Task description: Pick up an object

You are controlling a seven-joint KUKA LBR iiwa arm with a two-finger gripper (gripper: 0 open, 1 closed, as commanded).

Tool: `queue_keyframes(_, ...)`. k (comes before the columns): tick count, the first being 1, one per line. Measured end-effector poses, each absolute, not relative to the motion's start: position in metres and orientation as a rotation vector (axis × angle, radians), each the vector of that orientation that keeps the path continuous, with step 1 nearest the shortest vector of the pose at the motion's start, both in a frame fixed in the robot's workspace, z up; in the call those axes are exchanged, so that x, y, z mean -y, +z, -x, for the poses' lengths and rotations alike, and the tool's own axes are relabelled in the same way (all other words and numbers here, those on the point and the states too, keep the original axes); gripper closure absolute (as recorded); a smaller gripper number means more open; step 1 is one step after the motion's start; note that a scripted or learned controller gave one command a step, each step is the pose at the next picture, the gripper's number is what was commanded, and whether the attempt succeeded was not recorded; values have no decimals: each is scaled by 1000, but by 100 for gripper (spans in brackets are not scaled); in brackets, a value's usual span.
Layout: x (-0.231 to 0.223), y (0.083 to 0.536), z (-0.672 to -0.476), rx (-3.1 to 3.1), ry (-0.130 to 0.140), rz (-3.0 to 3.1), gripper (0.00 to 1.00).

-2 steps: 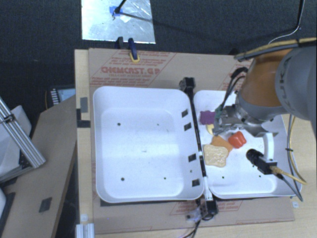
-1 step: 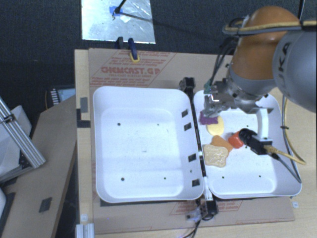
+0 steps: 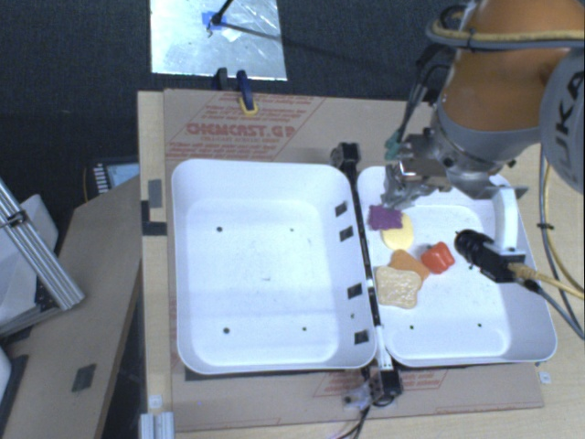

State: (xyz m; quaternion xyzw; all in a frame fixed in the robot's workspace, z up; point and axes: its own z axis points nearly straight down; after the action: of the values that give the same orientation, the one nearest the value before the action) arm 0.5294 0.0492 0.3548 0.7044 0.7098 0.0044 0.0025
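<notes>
I see the gripper (image 3: 399, 193) low in the right bin (image 3: 475, 332), just above the purple block (image 3: 385, 217) beside yellow (image 3: 397, 238), orange (image 3: 409, 263) and red (image 3: 438, 257) pieces; finger state: cannot tell.

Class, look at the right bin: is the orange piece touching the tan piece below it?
Touching. The camera view shows the orange piece overlapping the tan piece's upper edge, no white bin floor between them.
</notes>
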Motion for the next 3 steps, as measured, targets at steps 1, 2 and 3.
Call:
queue_keyframes(1, -114, 505, -493, -2228, 29, -2204, 100)
queue_keyframes(2, -162, 433, -553, -2232, -2, -2212, 100)
queue_keyframes(3, -240, 448, -522, -2237, 6, -2208, 100)
